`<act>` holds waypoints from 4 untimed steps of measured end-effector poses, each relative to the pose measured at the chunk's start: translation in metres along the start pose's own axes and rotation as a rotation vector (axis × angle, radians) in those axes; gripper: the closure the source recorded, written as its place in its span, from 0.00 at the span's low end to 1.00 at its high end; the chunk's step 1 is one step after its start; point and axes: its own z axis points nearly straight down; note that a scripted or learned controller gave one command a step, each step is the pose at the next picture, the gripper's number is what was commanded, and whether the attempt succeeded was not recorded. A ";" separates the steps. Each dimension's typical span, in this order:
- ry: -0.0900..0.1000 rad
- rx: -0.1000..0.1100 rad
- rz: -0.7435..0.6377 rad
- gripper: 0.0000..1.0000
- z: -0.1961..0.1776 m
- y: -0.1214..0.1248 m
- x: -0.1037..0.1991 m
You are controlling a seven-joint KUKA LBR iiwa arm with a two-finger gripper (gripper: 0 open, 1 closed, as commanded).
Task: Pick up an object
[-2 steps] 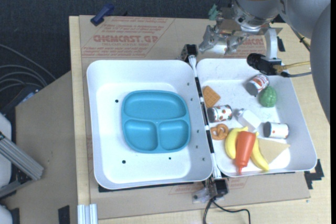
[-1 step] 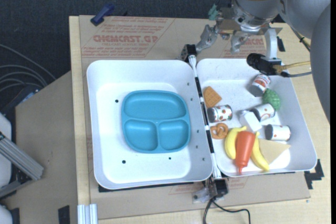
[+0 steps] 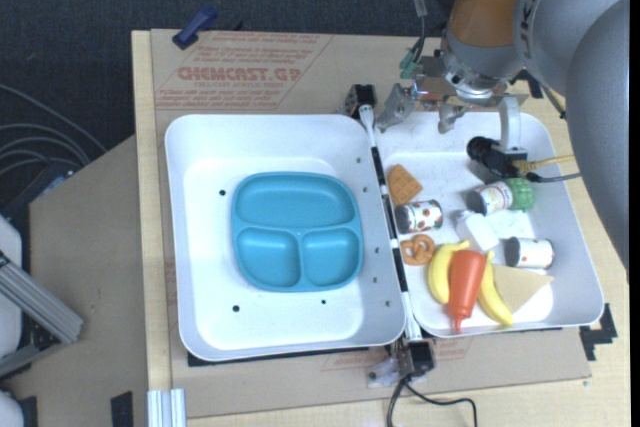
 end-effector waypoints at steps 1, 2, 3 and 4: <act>0.000 -0.001 0.000 0.00 0.104 0.001 -0.084; 0.000 -0.004 -0.001 1.00 0.093 0.001 -0.083; 0.000 -0.003 -0.001 0.00 0.093 0.001 -0.083; -0.001 -0.006 -0.001 1.00 0.083 0.002 -0.083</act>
